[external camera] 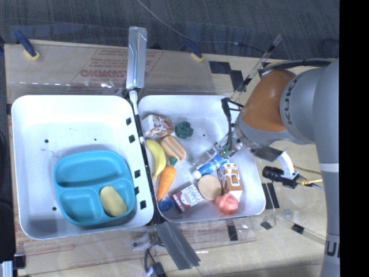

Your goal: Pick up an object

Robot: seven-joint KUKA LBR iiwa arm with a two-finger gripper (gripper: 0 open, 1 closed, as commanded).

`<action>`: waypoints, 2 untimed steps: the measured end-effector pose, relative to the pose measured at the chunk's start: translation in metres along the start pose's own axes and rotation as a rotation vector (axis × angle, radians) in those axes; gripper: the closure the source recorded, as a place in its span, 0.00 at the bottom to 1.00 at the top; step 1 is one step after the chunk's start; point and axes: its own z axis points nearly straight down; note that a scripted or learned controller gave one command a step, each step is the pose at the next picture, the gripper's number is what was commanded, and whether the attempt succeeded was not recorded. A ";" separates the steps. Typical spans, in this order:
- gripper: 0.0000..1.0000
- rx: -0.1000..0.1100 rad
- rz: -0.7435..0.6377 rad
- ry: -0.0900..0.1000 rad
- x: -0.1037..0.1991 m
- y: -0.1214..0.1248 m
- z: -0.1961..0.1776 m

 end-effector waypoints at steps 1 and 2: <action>1.00 -0.002 -0.005 -0.002 -0.001 0.002 -0.011; 1.00 0.002 -0.057 0.003 0.023 0.006 0.001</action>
